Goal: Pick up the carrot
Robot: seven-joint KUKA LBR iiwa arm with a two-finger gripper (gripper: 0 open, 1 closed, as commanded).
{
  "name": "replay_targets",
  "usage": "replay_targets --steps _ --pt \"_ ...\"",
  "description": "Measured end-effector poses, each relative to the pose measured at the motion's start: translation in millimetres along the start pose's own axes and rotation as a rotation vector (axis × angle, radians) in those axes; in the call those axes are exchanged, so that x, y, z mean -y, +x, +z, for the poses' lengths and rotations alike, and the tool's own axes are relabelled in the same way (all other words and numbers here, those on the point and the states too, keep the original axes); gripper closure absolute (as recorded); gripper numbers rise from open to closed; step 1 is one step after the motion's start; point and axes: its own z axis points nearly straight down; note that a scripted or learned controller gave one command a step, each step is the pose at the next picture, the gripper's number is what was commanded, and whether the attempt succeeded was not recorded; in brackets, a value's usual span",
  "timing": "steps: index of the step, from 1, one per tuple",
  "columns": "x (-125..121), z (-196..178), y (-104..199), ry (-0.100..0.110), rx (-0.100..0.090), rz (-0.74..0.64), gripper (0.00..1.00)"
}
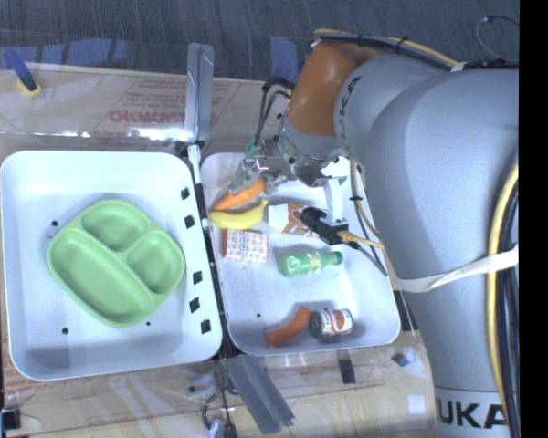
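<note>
Carrot [244, 192] sits in the right bin [376, 292], far-left corner, just above the banana [238, 215] and touching or nearly touching it. Its long axis runs diagonally, lower-left to upper-right in the camera view.

Pincer [263, 164] hangs right over the carrot's upper-right end, wrist coming in from the right. Can't tell whether it's released, clenched or already on the carrot; the wrist hardware blocks the tips.

Key relation: carrot lies down-left of the pincer, so a clean grab likely means closing across the short axis near the thick end.

Risk, my read: the banana and the bin wall crowd that corner, so little room for error.
</note>
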Motion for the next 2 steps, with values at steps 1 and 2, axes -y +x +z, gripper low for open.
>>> replay_targets --steps 1,2 --pt "10.1 -115.2 50.2 0.015 0.002 0.017 1.00" --pt "10.3 -114.4 50.0 0.017 0.002 0.017 0.00"
